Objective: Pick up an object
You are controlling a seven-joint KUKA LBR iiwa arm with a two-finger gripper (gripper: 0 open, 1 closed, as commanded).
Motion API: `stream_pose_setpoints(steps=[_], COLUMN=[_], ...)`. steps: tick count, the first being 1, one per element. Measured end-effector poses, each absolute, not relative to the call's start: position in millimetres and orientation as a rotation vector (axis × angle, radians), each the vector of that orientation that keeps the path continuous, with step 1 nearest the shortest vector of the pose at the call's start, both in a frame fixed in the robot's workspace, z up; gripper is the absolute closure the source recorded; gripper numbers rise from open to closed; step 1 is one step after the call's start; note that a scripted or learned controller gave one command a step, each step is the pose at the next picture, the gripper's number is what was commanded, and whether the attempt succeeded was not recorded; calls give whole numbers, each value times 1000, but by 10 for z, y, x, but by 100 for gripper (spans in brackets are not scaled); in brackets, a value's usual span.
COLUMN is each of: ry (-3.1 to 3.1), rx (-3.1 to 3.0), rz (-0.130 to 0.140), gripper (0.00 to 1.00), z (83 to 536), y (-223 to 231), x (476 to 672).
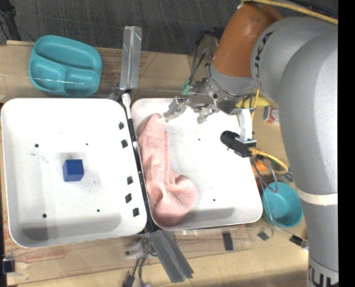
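The spread-open, empty claw (188, 107) hovers just beyond the top end of the pink cloth (162, 172), whose length runs toward the near rim.

Wooden bench (165, 64) – two white bins (22, 160) side by side, teal divided tray (65, 64) at its far-left corner, teal bowl (283, 208) near-right

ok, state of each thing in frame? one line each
hand: fingers spread, nothing between them, above the right bin's far edge
pink cloth: crumpled, lying along the right bin's left side
blue cube: resting flat in the left bin
right bin: holds the cloth
teal tray: on the bench behind the left bin
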State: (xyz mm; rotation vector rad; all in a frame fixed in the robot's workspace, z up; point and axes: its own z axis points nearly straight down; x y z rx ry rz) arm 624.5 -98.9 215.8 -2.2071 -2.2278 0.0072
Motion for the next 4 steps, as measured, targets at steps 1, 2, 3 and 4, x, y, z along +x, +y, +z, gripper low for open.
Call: stream_pose_setpoints(steps=[1, 2, 3, 4], ry=[-2383, -2397, -2489, -2492], rx=[-2038, -2027, -1917, -1911], rz=[7, 1, 1, 2], gripper=[0, 0, 0, 100], z=[999, 907, 917, 1000], y=[-999, -1201, -968, -967], x=[6201, 6366, 6576, 6583])
